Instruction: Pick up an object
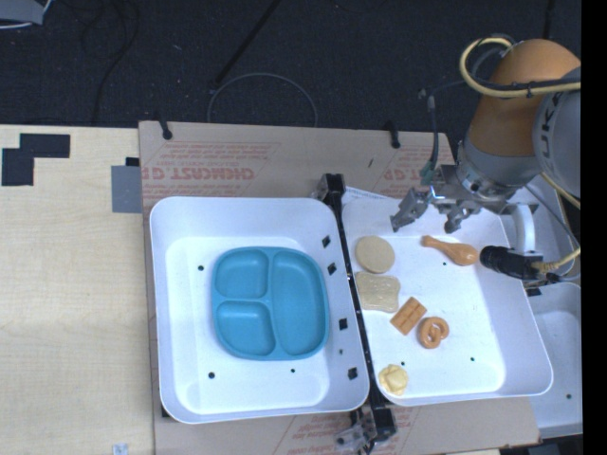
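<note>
- At the near edge, between the 2 bins, a dark clamp-like fitting (365,431) is partly cut off by the frame's bottom edge; its form is hard to read.
- The right bin (517,354) holds 6 small toy foods. Nearest is a pale yellow lump (394,379) in the near left corner, too small to identify.
- Further in lie a brown pretzel (433,332) and, just beside it, an orange cracker-like block (408,315).
- Next comes a pale bread-like slice (377,292), touching or nearly touching a round tan cookie-like disc (375,253) behind it; the gap between them cannot be judged.
- A tan drumstick (451,249) lies toward the bin's far right, its thin end pointing left.
- A black cylindrical part (509,261) juts over the bin's right rim, beside the drumstick's fat end; its far end is hidden among cables.
- The left bin (180,254) carries a blue divided plate (268,302) with 3 compartments, lying flat near the middle.
- A black divider (343,282) runs between the bins.
- The claw (434,214) hangs over the far edge of the right bin, its 2 grey fingers (408,209) spread apart and released, gripping nothing. It is near the drumstick but not touching it.
- The arm (517,93) shows its orange band and a yellow cable loop; its right side is cut off.
- Cardboard (247,159) with mirrored print underlies the bins on the pale wooden desk (66,301).
- Beyond, a dark floor (285,45) with faint cables is dim.
</note>
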Controlling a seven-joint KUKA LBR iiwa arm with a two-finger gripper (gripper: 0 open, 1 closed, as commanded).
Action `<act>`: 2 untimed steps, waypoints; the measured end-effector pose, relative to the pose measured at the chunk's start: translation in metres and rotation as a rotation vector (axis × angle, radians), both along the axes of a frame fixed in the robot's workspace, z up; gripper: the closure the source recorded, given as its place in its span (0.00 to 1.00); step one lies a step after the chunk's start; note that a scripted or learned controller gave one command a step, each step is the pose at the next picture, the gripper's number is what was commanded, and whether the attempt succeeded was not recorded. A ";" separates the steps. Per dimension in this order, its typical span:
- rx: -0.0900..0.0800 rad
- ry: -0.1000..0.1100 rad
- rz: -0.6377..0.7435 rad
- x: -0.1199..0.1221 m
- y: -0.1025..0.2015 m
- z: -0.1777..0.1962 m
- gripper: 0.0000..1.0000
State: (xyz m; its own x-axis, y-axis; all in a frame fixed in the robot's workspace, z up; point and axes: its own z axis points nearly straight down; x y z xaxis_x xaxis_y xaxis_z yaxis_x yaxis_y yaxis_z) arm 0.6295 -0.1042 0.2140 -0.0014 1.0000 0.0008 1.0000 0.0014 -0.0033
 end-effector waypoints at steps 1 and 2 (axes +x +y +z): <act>0.001 0.006 0.000 -0.009 0.004 -0.060 0.00; 0.001 -0.001 -0.003 -0.004 0.005 -0.121 0.00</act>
